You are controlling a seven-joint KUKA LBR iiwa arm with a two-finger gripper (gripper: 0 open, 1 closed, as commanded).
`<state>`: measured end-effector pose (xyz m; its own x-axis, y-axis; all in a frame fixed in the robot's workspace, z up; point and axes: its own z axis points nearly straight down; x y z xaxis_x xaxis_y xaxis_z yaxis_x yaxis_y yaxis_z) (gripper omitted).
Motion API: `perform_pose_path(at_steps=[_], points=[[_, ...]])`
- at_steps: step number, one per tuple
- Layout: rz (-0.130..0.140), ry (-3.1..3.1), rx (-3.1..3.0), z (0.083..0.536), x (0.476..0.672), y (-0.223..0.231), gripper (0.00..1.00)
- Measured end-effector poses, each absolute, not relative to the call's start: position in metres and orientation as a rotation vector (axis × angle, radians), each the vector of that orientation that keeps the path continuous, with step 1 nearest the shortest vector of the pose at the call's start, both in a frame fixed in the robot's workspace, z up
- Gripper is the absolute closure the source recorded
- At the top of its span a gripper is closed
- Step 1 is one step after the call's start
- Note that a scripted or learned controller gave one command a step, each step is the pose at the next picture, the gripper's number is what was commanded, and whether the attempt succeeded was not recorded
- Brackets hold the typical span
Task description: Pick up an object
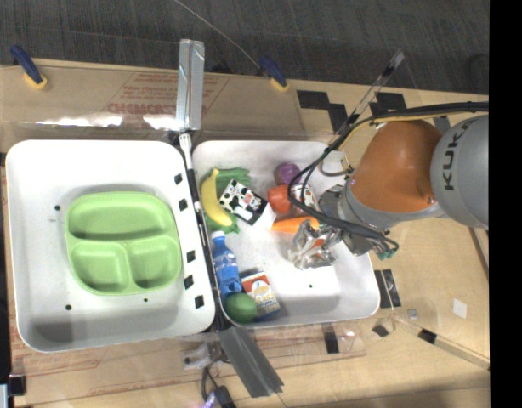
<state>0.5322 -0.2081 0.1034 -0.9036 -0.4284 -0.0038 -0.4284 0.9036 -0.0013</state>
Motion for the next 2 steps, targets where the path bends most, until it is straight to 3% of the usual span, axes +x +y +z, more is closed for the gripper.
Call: perform_pose_path(at_steps=[1, 2], points=[[-0.012, 3.054, -0.688, 0.224, 0.523, -0.203, 1.0], [0.001, 3.054, -0.723, 0.227, 0.547, -0.129, 1.0]])
